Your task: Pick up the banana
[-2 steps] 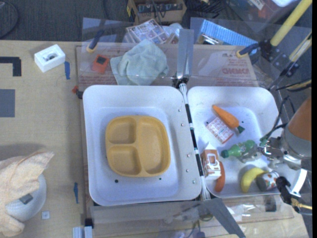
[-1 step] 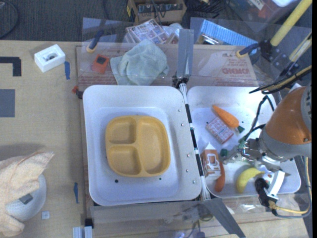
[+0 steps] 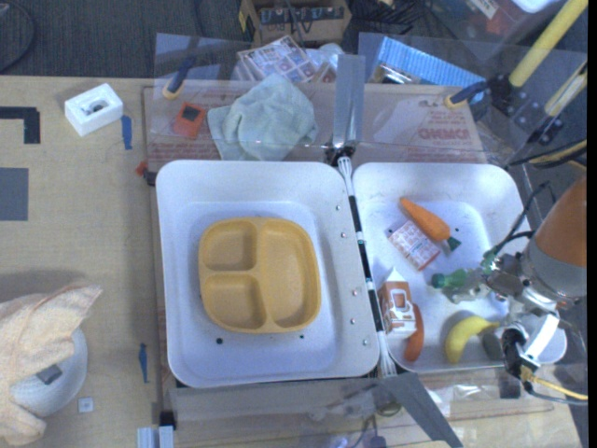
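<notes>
The yellow banana (image 3: 464,336) lies curved on the floor of the right bin (image 3: 485,180), near its front wall. My gripper (image 3: 500,284) hangs over the right side of that bin, just behind and to the right of the banana, close to a small green toy (image 3: 453,282). Nothing shows between its fingers. The grey wrist with its orange band (image 3: 565,234) comes in from the right edge.
The right bin also holds an orange carrot (image 3: 425,220), a red-and-white packet (image 3: 413,245), a small carton (image 3: 397,307) and a reddish sausage-like piece (image 3: 413,341). The left bin (image 3: 177,250) carries a yellow divided plate (image 3: 259,274). A green cloth (image 3: 264,117) lies behind the bins.
</notes>
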Controlling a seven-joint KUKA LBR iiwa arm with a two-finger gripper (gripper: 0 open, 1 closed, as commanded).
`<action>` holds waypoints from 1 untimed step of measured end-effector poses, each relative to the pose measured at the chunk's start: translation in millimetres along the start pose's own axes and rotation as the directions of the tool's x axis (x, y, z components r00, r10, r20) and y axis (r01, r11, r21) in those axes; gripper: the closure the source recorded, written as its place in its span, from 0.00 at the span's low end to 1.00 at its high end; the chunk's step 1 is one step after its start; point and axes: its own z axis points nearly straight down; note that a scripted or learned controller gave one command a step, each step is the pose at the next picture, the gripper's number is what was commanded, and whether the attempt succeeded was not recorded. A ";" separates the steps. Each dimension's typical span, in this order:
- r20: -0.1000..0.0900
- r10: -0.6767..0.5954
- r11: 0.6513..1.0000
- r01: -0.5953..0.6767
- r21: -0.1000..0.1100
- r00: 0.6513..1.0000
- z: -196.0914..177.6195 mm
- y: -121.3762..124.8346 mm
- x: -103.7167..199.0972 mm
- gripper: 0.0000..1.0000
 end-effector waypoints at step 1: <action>0.000 -0.145 0.989 0.145 -0.004 0.989 -1.2 -30.4 71.5 0.00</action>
